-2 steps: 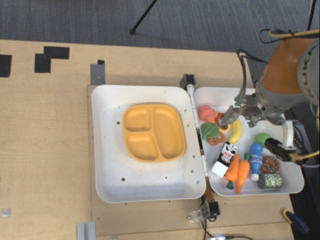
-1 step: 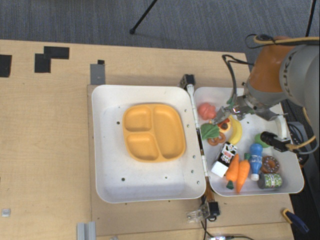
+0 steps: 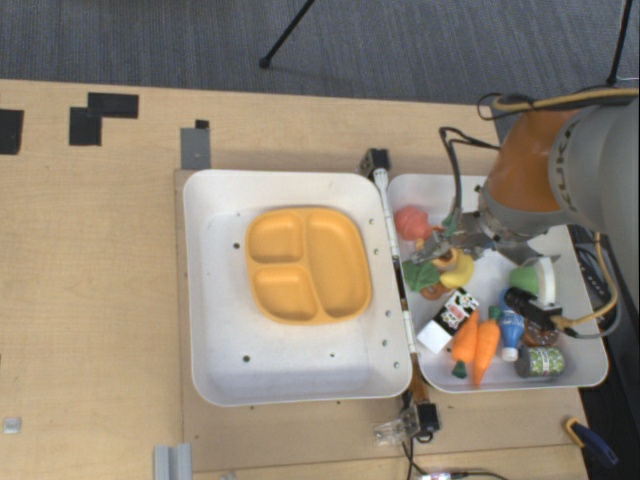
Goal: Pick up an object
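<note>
the arm (image 3: 560, 173) reaches in over the right bin (image 3: 590, 363), and its gripper (image 3: 452, 240) hangs low among the toys near that bin's upper left part. whether the claw is wide, narrow or closed on anything cannot be told; the wrist hides it.

taking the right bin as the landmark: a red toy (image 3: 411, 222) sits near its upper left corner, a yellow and green toy (image 3: 445, 268) lies just below the gripper, touching or nearly so. two orange carrots (image 3: 476, 342) lie side by side near the bin's lower edge, long axes running from upper right to lower left, narrow tips towards the lower rim. a black-and-white block (image 3: 456, 311) sits just above them, a white cube (image 3: 433, 337) to their left. a small can (image 3: 541, 362) lies in the lower right.

the left bin (image 3: 215, 368), just beside the right bin, holds a yellow divided plate (image 3: 305, 265).
</note>
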Robot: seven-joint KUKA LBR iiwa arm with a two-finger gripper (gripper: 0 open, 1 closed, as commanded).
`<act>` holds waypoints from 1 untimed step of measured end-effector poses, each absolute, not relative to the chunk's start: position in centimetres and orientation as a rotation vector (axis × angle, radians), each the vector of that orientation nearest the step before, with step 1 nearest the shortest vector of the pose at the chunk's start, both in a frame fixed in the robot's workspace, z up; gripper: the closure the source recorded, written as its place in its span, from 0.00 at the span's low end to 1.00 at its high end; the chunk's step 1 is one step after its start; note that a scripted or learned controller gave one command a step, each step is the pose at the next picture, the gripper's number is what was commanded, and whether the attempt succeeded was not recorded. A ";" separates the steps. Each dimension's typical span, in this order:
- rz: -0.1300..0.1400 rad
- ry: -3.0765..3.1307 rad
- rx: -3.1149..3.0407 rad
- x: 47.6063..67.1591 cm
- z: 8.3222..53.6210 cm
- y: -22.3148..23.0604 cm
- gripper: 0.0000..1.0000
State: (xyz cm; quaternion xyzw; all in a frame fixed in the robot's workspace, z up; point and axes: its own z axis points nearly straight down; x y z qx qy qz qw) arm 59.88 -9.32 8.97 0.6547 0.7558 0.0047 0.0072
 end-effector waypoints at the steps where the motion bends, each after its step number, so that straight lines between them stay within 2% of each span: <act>1: 0.020 2.365 2.044 60.0 10.1 -9.2 1.00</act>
